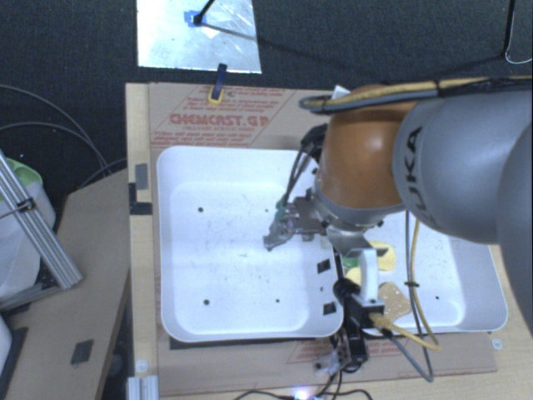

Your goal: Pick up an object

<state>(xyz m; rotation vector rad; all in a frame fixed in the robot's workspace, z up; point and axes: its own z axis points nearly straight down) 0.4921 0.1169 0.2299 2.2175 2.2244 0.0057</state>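
Grey arm with orange band (366, 161) reaching over the seam between two shallow white plastic bins.

Two-finger metal gripper (279, 233) low above the left white bin (179, 223), near its right wall; finger state impossible to tell, nothing visibly between the tips. Candidate objects in the right white bin (487, 307), along its left edge: a small yellow rounded item (381, 257) and a tan flat piece (394, 300), both partly hidden behind the wrist. Likely failure: closing on bare bin floor, the objects lying in the other bin; also cable snagging on the shared wall.
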